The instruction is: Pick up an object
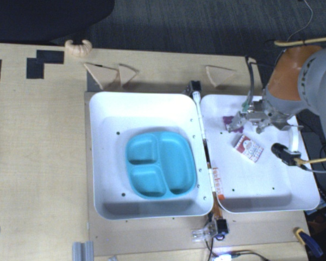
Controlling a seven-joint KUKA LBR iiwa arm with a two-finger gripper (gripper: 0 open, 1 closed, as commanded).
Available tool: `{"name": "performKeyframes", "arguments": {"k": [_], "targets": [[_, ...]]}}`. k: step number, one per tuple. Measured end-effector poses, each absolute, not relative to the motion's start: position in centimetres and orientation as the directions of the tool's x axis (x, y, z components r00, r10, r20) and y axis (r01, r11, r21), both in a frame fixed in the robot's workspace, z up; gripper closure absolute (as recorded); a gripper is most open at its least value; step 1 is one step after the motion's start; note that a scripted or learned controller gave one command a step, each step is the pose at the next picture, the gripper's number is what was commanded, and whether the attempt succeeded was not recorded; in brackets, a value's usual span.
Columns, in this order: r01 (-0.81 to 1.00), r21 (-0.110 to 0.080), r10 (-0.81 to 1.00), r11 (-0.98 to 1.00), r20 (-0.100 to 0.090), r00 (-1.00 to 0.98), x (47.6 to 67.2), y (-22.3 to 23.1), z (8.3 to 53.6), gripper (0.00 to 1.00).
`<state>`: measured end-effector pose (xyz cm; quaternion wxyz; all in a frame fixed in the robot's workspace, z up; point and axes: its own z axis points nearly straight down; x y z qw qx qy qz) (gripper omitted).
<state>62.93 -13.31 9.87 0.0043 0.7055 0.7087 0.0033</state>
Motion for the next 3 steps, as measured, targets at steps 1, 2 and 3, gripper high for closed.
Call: {"name": "performKeyframes", "arguments": {"k": [1,2,3], "targets": [[1.0,0.015,1.0,0.006,-0.002,-0.006,63.1,-13.2,11.0,1.0],[1.0,0.014,1.0,0.006,-0.001,-0.006,63.1,-13.2,11.0,0.0],[1.0,0.018,1.0,0.008,-0.001,-0.008,63.2,-13.2,12.1,1.0]]}}
